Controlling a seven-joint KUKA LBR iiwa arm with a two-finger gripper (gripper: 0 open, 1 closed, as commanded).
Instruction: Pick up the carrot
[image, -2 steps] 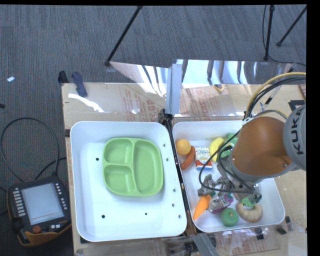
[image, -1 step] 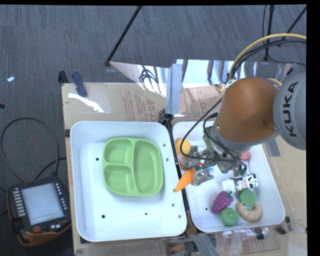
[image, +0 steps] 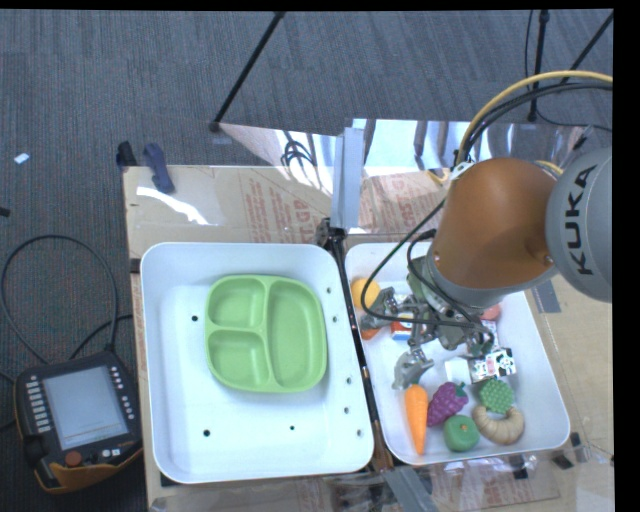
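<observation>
Carrot (image: 415, 417): lying in the right bin (image: 553, 385), near its front wall, thick orange end toward the gripper, tip toward the front edge; bare all along its length.
Gripper (image: 408, 370): hanging just above the carrot's thick end, metal fingers pointing down and to the left; apart from the carrot or barely touching it — hard to say from this slant.
Fingers: nothing between them as far as can be made out; open or shut, cannot tell, since wrist and cables crowd the spot.
Arm (image: 497, 225): reaching in from the right, orange band over the back half of the right bin, grey casing with lettering at the right edge, yellow and black cables looping above.
Purple grapes (image: 446, 402): just right of the carrot, near its upper half.
Green round fruit (image: 461, 433): in front of the grapes, close to the carrot's tip.
Tan ring-shaped piece (image: 499, 424): at the right front of the same bin, beside a green textured piece (image: 495, 394).
Yellow-orange piece (image: 363, 293): at the left wall of the right bin, behind the gripper.
Left bin (image: 170, 300): holding a green divided plate (image: 267, 332) — three compartments, lying flat near the middle.
Pendant (image: 75, 412): on the floor, left of the bench, screen up, cable curling behind it.
</observation>
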